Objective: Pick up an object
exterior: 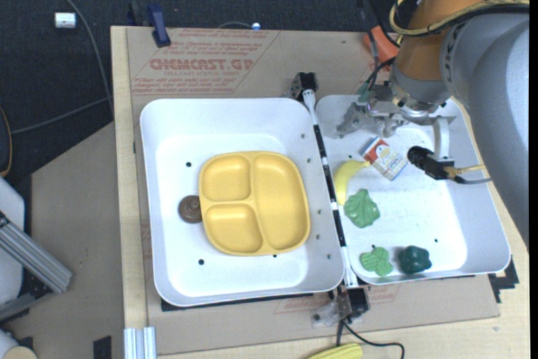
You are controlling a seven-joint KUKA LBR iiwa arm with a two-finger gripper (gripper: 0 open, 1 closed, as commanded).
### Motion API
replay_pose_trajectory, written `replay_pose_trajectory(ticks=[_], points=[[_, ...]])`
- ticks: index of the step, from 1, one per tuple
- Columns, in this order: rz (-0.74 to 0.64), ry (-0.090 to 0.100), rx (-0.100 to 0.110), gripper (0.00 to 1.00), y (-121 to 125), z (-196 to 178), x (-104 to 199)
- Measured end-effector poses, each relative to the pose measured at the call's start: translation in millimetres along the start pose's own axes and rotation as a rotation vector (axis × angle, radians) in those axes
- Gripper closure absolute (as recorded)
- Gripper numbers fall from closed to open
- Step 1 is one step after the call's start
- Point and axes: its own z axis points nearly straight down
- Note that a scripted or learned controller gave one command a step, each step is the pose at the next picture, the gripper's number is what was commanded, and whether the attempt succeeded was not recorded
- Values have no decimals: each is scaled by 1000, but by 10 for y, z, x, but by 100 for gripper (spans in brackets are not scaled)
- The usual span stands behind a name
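Glossy yellow plastic plate (252,203), smooth white plastic bins (160,181) — matt brown cardboard sheet (202,63) beneath, printed red

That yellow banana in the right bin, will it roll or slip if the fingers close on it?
The banana looks curved and smooth, so it may pivot or slip rather than roll. It is probably a light plastic toy. It lies against the bin divider, so it could jam there.

The arm (492,55) was a fat, smooth grey tube with a glossy orange band (437,21) wrapped round it just above the wrist. A yellow-and-black cable (412,0) looped over the orange part. Below that sat a grey metal wrist ring, then the gripper (374,118), all bare silver brackets with thin wires.
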Motion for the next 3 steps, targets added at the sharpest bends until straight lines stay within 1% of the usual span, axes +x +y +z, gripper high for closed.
replay_pose_trajectory(ticks=[1, 2, 3], points=[[2, 0, 5, 0, -253, 2, -155], [0, -1, 0, 0, -2, 0, -162], [2, 1, 5, 0, -222, 2, -187]])
